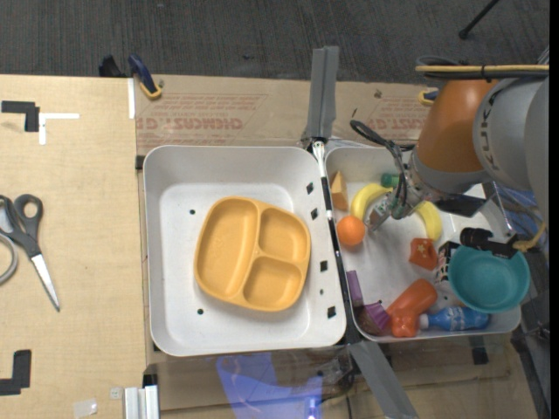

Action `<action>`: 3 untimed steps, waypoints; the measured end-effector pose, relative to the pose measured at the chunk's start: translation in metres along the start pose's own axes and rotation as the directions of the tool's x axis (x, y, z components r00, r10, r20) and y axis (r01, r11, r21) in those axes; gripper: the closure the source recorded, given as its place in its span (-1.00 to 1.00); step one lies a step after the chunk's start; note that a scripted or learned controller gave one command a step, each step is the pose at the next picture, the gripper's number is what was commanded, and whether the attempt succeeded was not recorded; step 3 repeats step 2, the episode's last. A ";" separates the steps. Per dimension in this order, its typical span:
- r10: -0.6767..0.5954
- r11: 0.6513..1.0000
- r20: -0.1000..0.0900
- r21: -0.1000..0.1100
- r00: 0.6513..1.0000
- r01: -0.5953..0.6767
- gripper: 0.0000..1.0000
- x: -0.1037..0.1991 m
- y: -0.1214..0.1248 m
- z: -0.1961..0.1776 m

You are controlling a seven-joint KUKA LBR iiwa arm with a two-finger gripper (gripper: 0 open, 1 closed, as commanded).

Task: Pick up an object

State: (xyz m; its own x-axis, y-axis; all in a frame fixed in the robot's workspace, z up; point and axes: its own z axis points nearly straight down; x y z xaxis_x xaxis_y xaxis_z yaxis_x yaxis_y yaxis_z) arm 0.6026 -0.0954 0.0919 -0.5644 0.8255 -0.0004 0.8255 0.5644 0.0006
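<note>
My gripper [382, 215] hangs low in the right bin [384, 269], below the grey arm with its orange band [450, 133]. It sits between a yellow banana [365, 198] on its left and a second yellow banana [429, 220] on its right. An orange ball [350, 232] lies just left of and below the gripper tip, close to it. I see nothing lifted from the bin floor.
The right bin also holds a red block [423, 253], a teal bowl [487, 278], an orange toy [409, 306], a blue bottle [454, 320] and a purple item [371, 314]. A yellow divided plate [253, 253] lies in the left bin [157, 234]. Scissors [31, 243] lie on the bench at far left.
</note>
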 end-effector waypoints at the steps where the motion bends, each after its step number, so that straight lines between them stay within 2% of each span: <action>1: 0.375 0.927 0.000 0.003 0.927 -0.375 1.00 0.010 -0.024 0.001; 2: -0.173 0.985 0.003 0.000 0.985 0.173 1.00 -0.011 -0.041 -0.111; 3: -0.173 0.985 0.003 0.000 0.985 0.173 1.00 -0.011 -0.041 -0.111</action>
